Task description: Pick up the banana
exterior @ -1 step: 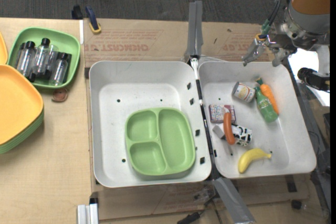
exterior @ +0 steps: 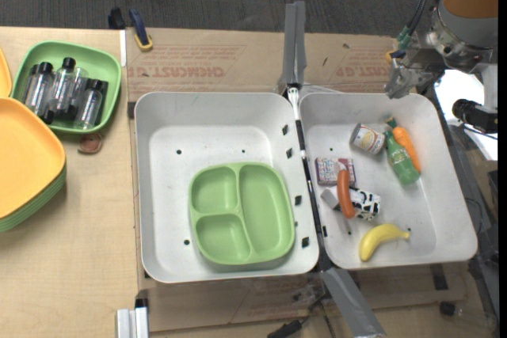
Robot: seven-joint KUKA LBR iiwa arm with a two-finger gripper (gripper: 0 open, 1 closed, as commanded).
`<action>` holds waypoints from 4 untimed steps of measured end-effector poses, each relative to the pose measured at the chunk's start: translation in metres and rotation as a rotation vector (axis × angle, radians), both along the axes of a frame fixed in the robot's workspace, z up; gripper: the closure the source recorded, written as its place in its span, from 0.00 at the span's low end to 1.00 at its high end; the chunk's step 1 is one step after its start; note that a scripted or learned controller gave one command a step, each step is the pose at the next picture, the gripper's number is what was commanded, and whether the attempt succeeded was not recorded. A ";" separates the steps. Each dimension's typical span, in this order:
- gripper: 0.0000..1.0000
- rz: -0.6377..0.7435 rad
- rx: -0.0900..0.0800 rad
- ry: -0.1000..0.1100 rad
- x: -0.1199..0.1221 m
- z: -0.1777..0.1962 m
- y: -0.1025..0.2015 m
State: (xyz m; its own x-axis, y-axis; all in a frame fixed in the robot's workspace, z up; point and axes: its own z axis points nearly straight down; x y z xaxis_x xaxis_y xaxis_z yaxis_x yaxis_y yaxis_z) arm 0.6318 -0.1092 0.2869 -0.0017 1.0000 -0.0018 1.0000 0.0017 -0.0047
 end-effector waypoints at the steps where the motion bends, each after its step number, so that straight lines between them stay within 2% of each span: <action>1: 1.00 -0.051 0.000 -0.003 -0.014 0.047 -0.025; 2: 1.00 -0.288 0.000 -0.001 -0.051 0.037 -0.081; 3: 1.00 -0.401 -0.001 -0.003 -0.057 0.072 -0.105; 4: 1.00 -0.224 -0.001 -0.003 0.002 0.039 -0.058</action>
